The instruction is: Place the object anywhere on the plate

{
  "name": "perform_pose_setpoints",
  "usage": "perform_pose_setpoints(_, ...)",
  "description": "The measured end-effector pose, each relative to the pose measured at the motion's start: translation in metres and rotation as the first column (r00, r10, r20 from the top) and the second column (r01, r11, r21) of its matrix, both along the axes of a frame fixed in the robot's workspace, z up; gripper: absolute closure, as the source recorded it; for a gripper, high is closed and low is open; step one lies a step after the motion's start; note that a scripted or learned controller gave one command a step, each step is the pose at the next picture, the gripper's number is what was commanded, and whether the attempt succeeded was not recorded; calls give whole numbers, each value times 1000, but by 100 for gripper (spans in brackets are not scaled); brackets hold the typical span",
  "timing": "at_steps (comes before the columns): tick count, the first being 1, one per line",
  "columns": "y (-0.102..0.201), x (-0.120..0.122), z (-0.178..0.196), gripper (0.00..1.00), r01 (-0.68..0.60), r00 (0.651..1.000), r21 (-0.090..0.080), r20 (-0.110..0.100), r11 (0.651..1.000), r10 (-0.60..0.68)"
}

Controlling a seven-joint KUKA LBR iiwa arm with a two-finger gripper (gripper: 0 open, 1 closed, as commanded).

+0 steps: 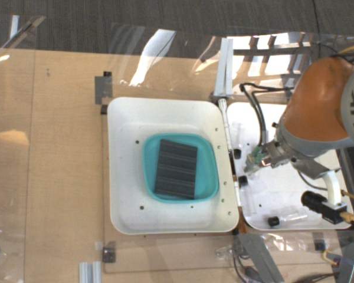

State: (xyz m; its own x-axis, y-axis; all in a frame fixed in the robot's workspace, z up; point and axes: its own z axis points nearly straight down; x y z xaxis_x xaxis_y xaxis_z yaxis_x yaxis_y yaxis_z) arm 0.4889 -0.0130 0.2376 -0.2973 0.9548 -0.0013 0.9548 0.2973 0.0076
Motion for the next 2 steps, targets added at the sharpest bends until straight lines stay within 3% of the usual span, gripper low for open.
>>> perform_pose_setpoints(1, 70, 61, -36, 100, 67, 998, 0, -3, 998, -67)
perform_pose_setpoints(2, 69, 61, -36, 0, 68, 998, 1, -2, 998, -68)
